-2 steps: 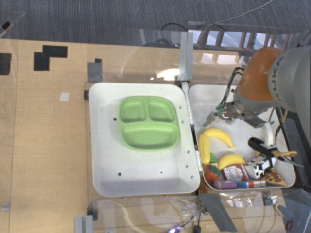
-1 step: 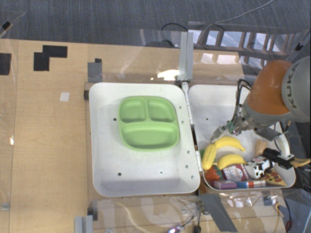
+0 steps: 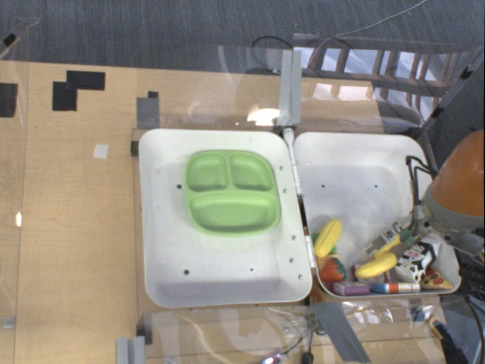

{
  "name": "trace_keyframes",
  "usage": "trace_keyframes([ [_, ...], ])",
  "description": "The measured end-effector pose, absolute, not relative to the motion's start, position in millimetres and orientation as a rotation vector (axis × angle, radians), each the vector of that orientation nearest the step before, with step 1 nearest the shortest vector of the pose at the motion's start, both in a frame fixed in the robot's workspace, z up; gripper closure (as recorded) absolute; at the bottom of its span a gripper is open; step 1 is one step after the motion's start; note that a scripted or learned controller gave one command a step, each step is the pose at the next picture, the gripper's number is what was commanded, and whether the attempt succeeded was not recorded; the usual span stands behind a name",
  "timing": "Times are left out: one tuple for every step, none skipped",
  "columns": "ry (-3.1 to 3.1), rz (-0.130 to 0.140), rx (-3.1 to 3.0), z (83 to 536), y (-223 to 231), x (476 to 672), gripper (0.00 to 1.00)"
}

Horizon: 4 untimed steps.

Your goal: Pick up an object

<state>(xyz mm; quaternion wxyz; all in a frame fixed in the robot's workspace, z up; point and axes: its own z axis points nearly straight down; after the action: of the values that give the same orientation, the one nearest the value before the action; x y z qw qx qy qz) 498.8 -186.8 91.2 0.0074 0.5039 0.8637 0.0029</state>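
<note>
Camera view: no writing is legible. The left bin (image 3: 163, 226) holds a green divided plate (image 3: 230, 191). Right of the plate, the right bin (image 3: 356, 165) holds a corn cob (image 3: 328, 238), banana (image 3: 377, 265) and marker (image 3: 394, 287). The gripper (image 3: 405, 237) hangs above them; its state cannot be told.

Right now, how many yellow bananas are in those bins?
2, both in the right bin: one banana by the divider, another further right near the end effector. More may hide in the pile.
</note>
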Motion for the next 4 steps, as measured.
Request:
trace_keyframes([
  [2.697, 0.016, 1.572, 102, -185, 501.6, 1.00],
  [2.411, 0.011, 1.989, 91, -124, 523.4, 1.00],
  [2.409, 0.012, 1.989, 92, -124, 524.0, 0.00],
  [2.532, 0.015, 1.819, 91, -173, 494.8, 0.00],
])
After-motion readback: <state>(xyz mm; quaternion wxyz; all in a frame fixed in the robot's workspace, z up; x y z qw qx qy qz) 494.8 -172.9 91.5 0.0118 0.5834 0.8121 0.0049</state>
